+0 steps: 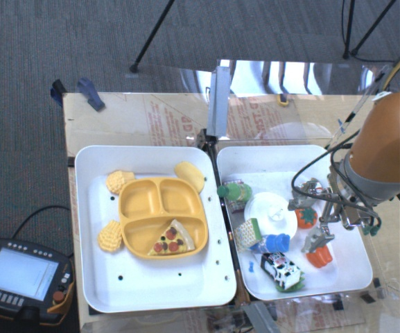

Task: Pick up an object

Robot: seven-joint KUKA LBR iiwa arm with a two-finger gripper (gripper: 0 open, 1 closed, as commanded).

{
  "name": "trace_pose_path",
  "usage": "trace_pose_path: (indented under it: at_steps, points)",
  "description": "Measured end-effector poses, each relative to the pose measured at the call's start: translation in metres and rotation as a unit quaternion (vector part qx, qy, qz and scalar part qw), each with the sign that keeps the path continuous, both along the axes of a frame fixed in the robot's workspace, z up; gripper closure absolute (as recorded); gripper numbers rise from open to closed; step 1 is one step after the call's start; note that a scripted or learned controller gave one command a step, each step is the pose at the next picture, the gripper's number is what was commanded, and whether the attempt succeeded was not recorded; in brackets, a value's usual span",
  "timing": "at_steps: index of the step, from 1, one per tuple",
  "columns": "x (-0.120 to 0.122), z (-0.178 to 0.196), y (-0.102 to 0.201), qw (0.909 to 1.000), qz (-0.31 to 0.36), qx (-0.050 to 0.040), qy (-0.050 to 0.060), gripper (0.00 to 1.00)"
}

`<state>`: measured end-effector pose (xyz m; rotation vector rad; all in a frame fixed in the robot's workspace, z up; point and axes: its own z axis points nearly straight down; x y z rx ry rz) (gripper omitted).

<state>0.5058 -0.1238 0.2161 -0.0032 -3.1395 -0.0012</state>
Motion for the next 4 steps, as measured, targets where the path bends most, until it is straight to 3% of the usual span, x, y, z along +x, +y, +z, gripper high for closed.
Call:
trace_pose_path:
  at_steps: [1,2,3,4]
  points:
    - [-0.026,-0.115,0.033,0.9991,0.042,0.0005,-0.002,0.00]
    - [-0.010,-0.129,0.033,0.9975,0.070,-0.0005,-0.001,0.00]
    - [0.008,-0.129,-0.017,0.9972,0.075,0.0003,-0.001,0.00]
    - [0.000,-0.130,-0.012,0.9986,0.053,0.0011,0.000,0.00]
